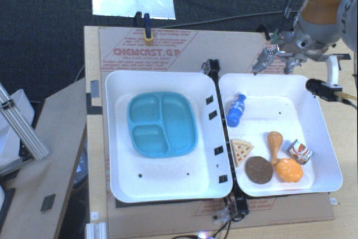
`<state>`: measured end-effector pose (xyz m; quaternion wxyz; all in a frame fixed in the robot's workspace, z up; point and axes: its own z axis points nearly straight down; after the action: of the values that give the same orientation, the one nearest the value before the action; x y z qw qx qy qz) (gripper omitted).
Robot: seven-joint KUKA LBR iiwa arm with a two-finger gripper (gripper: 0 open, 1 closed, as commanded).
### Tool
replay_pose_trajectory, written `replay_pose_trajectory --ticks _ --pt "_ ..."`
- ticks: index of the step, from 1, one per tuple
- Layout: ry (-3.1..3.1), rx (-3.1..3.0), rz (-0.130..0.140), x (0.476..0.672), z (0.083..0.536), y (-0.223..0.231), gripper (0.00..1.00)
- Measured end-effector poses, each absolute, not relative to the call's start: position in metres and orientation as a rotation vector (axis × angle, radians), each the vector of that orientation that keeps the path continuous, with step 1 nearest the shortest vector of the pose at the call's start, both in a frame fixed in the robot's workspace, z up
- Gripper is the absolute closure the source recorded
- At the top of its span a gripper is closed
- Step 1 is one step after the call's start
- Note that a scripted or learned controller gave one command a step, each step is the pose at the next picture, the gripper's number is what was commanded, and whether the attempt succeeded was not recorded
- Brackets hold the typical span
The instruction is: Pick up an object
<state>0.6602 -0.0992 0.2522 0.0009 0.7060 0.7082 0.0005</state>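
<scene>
The right bin (321, 120) holds several toy items. A blue bottle (236, 109) lies near its left wall, with a pizza slice (241, 150) and a brown round patty (259, 169) in front of it. Further right are a tan drumstick (274, 144), an orange lump (289, 170) and a small red-and-white can (300, 151). My gripper (275, 66) hangs over the far rim of this bin, up and to the right of the bottle. It is open, and nothing is between its fingers.
The left bin (120, 176) carries a teal divided plate (162, 123). A black hinge strip (218, 120) runs between the two bins. A black fitting (321, 89) sticks over the right bin's far right rim. A blue-and-yellow clamp (147, 28) stands behind the left bin.
</scene>
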Motion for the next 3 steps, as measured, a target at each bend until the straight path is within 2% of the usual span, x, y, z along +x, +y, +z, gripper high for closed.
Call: replay_pose_trajectory --ticks 2,3 --pt "2.222 2.221 -0.002 0.666 0.145 -0.118 0.0" --pt "2.218 2.219 0.002 0.66 0.099 -0.125 0.0"
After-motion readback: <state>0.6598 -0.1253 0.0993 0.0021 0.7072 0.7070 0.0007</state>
